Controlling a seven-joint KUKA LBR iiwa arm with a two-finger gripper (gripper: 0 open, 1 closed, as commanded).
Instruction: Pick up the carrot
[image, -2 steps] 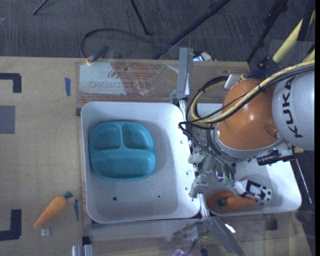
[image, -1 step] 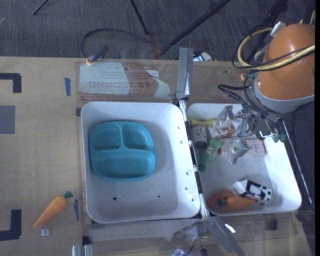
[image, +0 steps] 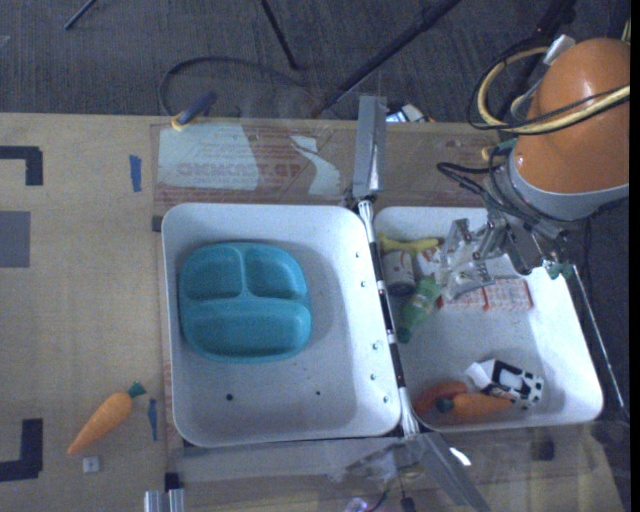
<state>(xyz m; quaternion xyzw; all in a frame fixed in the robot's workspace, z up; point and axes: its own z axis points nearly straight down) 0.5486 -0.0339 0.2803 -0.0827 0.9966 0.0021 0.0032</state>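
1. The carrot (image: 478, 405) is lying on its side at the near edge of the right bin (image: 570, 345), orange body pointing right, green top toward the divider, with a reddish round thing (image: 437, 393) pressing against it from behind.
2. A black-and-white toy (image: 510, 381) is sitting just beside the carrot, up and to the right.
3. The gripper (image: 462, 262) is hanging over the far part of the same bin, well apart from the carrot; its metal fingers are standing spread, with nothing between them.
4. Below the gripper, a green bottle (image: 418, 305), a banana (image: 408, 243) and a red-printed flat pack (image: 505, 295) are crowding the bin's far left.
5. The left bin (image: 270, 405) is holding a teal divided plate (image: 245, 300).
6. A second carrot (image: 102, 420) is lying out on the bench (image: 70, 300), left of both bins.
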